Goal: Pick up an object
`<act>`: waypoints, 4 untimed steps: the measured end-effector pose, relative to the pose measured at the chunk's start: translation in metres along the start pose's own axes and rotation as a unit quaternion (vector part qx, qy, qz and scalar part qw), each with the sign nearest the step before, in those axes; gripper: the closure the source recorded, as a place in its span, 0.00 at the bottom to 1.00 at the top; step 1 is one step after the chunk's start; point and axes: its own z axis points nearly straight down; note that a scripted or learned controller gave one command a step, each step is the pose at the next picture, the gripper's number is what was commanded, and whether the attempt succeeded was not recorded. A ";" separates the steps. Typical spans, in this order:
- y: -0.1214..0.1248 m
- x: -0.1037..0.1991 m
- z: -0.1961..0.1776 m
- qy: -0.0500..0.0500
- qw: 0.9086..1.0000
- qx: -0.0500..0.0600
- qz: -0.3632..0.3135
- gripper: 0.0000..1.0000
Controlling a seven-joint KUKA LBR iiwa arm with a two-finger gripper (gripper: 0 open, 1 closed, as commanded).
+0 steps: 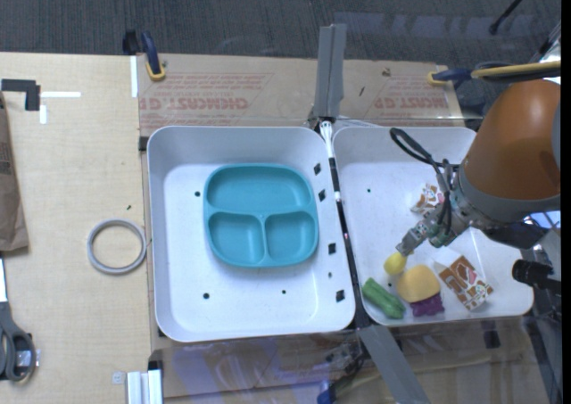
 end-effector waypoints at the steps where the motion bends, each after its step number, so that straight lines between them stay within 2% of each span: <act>1: 0.000 0.000 0.000 0.000 1.000 0.000 0.000 0.00; 2: -0.006 -0.048 0.088 0.002 0.975 0.003 0.222 0.00; 3: -0.007 -0.035 0.109 0.001 0.984 0.002 0.176 0.00; 4: -0.008 -0.035 0.100 0.002 0.984 0.002 0.177 1.00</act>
